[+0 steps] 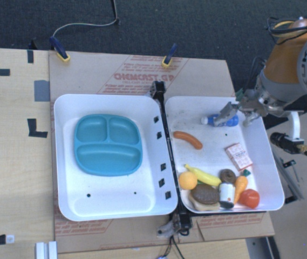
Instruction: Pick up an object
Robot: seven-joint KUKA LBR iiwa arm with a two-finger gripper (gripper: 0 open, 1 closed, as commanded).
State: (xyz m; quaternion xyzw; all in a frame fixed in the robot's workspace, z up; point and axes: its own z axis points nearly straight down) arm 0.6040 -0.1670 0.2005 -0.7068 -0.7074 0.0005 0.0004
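So the two-finger gripper sits low over the top right of the right-hand white bin, fingers look spread apart w/ nothing between them afaict. Closest thing is a small blue plastic bottle-ish object lying on its side, touching or just beside the left finger, can't tell which.

What could go wrong imo: the blue thing is off to one side of the fingers, not between them, so closing now prob just nudges it or clamps air. It's lying flat too, so it could roll or skid toward the bin wall.

Other stuff nearby: orange-red toy sausage further left, small pink-and-white card below, both apart from the gripper.

Arm pose: grey arm w/ the orange band comes in from the right edge, wrist angled down-left into the bin.
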